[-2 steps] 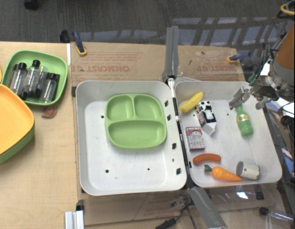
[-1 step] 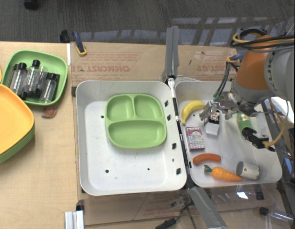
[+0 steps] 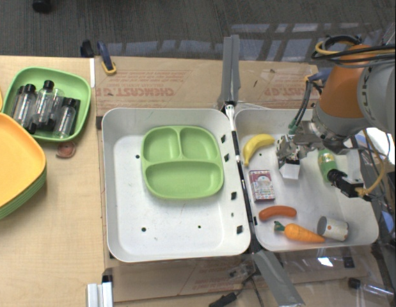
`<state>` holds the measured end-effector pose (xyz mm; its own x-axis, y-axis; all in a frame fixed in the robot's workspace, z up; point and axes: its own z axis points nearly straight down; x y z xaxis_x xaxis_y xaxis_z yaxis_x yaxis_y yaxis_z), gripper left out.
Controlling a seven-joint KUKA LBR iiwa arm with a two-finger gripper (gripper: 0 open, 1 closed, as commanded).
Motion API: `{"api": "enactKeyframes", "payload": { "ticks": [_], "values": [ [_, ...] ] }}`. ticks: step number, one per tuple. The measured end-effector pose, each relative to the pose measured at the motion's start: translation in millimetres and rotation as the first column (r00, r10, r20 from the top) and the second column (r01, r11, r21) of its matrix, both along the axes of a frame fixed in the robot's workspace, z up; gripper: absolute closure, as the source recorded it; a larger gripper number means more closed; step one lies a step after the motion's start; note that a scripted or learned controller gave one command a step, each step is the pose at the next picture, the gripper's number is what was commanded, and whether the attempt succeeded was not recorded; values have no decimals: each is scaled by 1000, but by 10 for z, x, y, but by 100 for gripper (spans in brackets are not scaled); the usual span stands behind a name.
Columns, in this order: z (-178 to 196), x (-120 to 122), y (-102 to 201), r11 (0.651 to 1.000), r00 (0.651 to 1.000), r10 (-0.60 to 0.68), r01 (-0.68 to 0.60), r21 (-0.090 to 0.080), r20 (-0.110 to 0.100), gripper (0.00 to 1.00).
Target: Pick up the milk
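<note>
a pale wooden bench [image 3: 50, 261] carries two shallow white bins side by side on a sheet of brown cardboard [image 3: 159, 82] printed in red. nearest the camera in the right bin [image 3: 370, 235] lie a carrot [image 3: 300, 233], a small silver can [image 3: 332, 228] on its side and a red sausage [image 3: 276, 212]. farther in sit a pink-and-red carton [image 3: 262, 185], a green bottle [image 3: 325, 162] and a banana [image 3: 257, 147] close to the bin's inner wall. the left bin [image 3: 121, 222] holds a green divided plate [image 3: 182, 160].

at the bench's left edge, a stack of orange plates [image 3: 15, 165] sits beside a green tray [image 3: 76, 88] of small dark-capped bottles. beyond the bench, grey carpet [image 3: 185, 11] runs across the room.

the grey arm [image 3: 341, 101] with its orange band reaches in from the right. its claw [image 3: 288, 151] hangs low over the middle of the right bin. the milk [image 3: 290, 170], a small white carton, sits directly under the claw's tip, touching or all but touching it, between the pink-and-red carton and the green bottle. from this angle it cannot be told how far the claw is open, or whether it has the milk.
</note>
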<state>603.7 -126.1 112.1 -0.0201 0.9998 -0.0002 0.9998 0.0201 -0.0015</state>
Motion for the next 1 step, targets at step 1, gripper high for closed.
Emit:
{"api": "enactKeyframes", "payload": {
  "ticks": [1],
  "values": [
    [784,228,908,981,981,-194,194,-2,-2,100]
  ]
}}
